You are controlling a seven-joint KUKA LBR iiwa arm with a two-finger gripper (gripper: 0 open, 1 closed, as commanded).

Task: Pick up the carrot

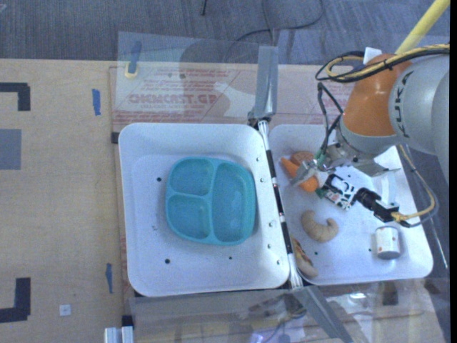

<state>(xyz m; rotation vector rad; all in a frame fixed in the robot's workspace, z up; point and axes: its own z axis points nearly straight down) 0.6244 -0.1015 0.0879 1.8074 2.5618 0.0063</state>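
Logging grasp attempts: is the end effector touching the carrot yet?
Cannot tell. In the camera view the end effector overlaps the carrot in the right bin, but the slant shows neither contact nor gap plainly.

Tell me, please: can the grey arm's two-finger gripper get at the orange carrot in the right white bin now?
Probably yes. The two-finger gripper is already down at the orange carrot in the right white bin, with nothing lying over it. The tan curved piece lies apart, nearer the camera.
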